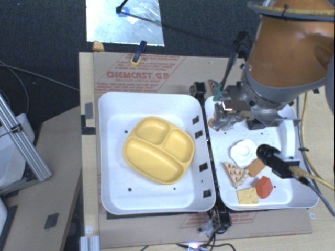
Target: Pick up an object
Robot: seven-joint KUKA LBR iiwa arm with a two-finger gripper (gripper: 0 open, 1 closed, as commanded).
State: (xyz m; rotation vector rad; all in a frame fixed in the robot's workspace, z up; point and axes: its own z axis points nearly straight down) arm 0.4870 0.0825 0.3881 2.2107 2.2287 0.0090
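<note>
Pincer (224,115) sits low over the far-left corner of the right shallow white plastic bin (285,195), on the end of the grey arm w/ orange band (293,35), which covers most of that bin's far half. Can't tell if the pincer is spread or pressed together: it's too small and cluttered, and nothing can be seen pinched in it. The pickable bits all lie in the near half of the same bin. A white round fried-egg toy (242,151) is closest, just nearer the camera than the pincer and apart from it. A tan triangular waffle-pattern piece (234,173) is beside the egg's near edge, w/ a brown toast-like slab (256,167) next to it. A red chunk (265,187) and a pale yellow square cracker piece (247,195) are side by side near the front wall. The left shallow white plastic bin (112,140) holds one yellow three-section plastic plate (158,149), well apart from the pincer, beyond the black-clipped divider. Both bins rest on a brown cardboard sheet w/ red print (141,72) on the tabletop (52,156). Beyond it are a shiny silver sheet (125,14) and a blue-and-yellow clip (138,53).
</note>
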